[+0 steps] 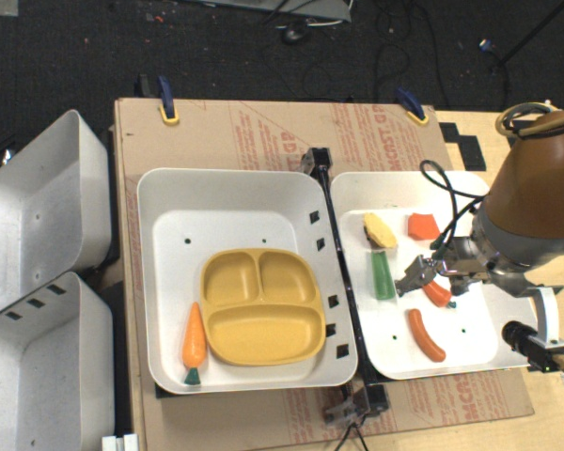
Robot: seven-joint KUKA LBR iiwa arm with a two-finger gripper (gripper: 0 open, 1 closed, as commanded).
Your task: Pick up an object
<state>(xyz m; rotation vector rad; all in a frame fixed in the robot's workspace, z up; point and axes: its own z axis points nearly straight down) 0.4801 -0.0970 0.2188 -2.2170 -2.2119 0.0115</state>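
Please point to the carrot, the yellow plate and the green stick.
carrot (195,337), camera view, middle of its orange body.
plate (262,346), camera view, floor of its large front compartment.
green stick (383,275), camera view, its middle.

Taking the divided plate (261,306) as landmark: it sits in the left bin (160,205), on the bench (263,130). A carrot (195,338) lies just left of the plate, touching its edge. To the plate's right, across the strip between bins, the right bin (385,181) holds a stick-shaped piece (383,274) nearest the plate, a corn-like piece (380,230) behind it, a block (422,225) farther right, and a sausage (426,334) toward the front. The claw (425,280) hangs over that bin, beside the stick.
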